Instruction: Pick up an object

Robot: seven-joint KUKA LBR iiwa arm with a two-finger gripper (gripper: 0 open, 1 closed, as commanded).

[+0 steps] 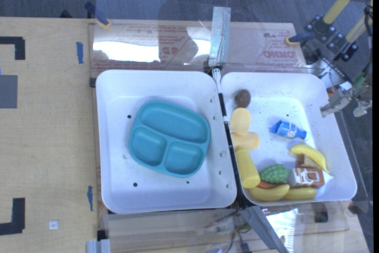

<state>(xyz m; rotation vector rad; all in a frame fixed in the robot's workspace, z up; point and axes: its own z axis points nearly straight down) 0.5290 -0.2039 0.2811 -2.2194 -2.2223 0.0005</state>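
Note:
The right bin (308,87) holds several objects. A brown ball (242,98) lies at its far left, with a pale yellow piece (241,123) just in front of it. A blue packet (288,129) lies mid-bin. Near the front are a banana (310,155), a yellow cylinder (247,169), a green bumpy item (275,174), a brown and white carton (309,177) and a second banana (278,192). My gripper (347,107) hangs over the bin's right rim, open, with nothing between its fingers, well right of the blue packet.
The left bin (112,127) holds a teal divided plate (169,137). A clear panel with a metal post (219,35) stands behind both bins. A yellow rod with black clamps (334,32) reaches in at the upper right. Wooden bench top (41,127) lies to the left.

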